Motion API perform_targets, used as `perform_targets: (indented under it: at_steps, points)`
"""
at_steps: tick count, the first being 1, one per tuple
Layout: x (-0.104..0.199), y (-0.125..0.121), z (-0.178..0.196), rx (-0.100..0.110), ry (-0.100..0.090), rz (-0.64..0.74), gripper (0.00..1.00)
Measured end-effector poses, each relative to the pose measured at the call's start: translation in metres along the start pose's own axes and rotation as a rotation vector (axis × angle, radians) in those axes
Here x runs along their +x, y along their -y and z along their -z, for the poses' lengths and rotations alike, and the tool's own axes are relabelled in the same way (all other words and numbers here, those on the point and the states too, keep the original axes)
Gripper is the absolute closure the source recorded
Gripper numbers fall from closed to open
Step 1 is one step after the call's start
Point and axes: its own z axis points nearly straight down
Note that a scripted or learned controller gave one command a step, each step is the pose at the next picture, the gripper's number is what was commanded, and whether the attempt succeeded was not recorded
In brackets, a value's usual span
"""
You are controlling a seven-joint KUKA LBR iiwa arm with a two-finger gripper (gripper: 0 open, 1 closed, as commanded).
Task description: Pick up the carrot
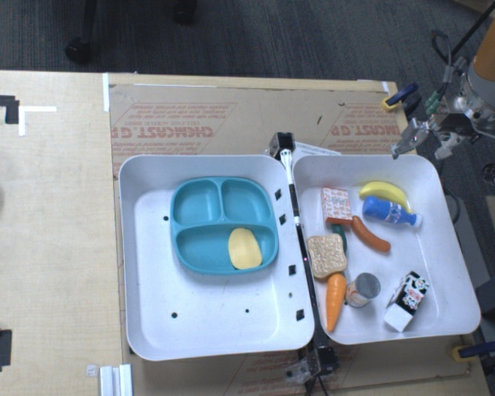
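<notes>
**Carrot lies near the front edge of the right bin; hand hangs above the bin's far right corner**

The carrot (335,300) lies in the right bin (445,196), close to the front wall and to the divider between the two bins, its thin tip pointing toward the front. Its thick end touches the slice of bread (327,255) just behind it, and a small metal can (364,289) sits right beside it. Farther back in the same bin lie a sausage (370,235), a blue bottle (388,213), a banana (385,194) and a small printed box (337,203); a milk carton (407,300) rests near the front right corner.

The hand (426,135) hovers over the far right corner of that bin, well apart from the carrot. Its fingers stand slightly apart with nothing between them.

In the left bin (148,312) a teal divided plate (206,221) holds a yellow piece (246,248).
</notes>
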Motion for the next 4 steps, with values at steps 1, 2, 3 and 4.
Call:
perform_targets:
  at_steps: [1,2,3,4]
  points:
    - [0.026,0.075,-0.035,0.0,0.0,0.068,0.0]
    - [0.085,0.129,-0.109,0.001,-0.002,0.131,0.0]
    - [0.09,0.151,-0.155,-0.002,-0.002,0.217,0.0]
    - [0.079,0.152,-0.155,-0.001,-0.002,-0.053,0.0]
